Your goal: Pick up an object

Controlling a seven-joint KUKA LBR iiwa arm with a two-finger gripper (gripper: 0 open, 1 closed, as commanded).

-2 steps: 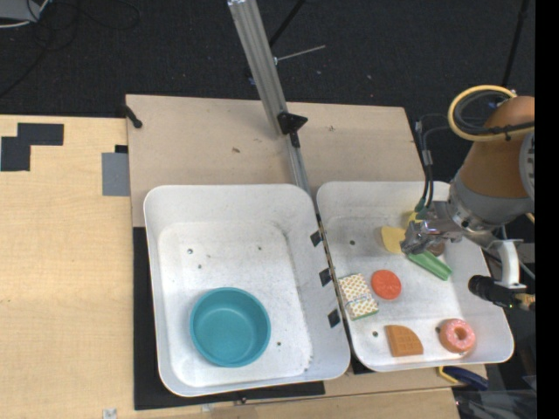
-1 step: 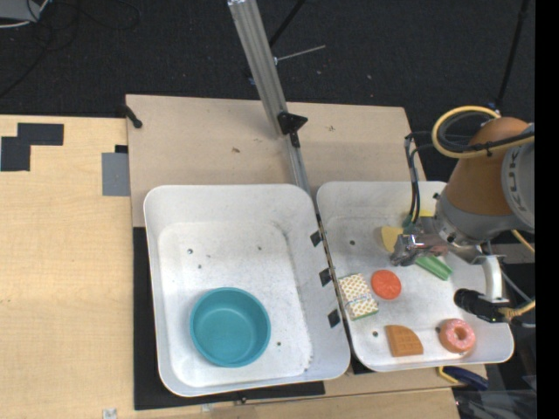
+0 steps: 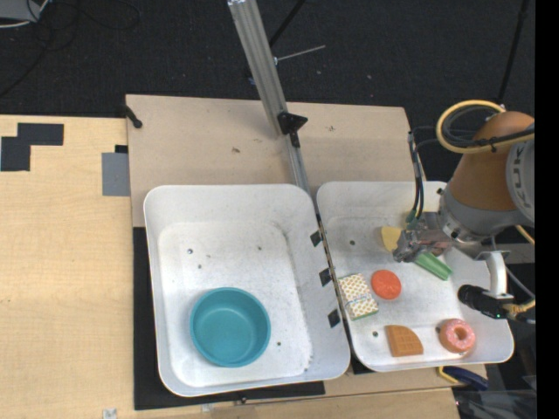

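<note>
My gripper (image 3: pixel 409 250) sits low at the right of the frame, can't tell its grip state, right by the green block (image 3: pixel 433 264) in the right bin (image 3: pixel 349 201), which looks light, stiff, slick, so I'd pinch its long sides mid-length.

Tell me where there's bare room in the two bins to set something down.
The left bin is bare across its far half and right side; the teal bowl sits near its front. In the right bin the far-left corner is free. Its front is crowded: checkered block, orange ball, donut, brown wedge, green piece, gripper.
</note>
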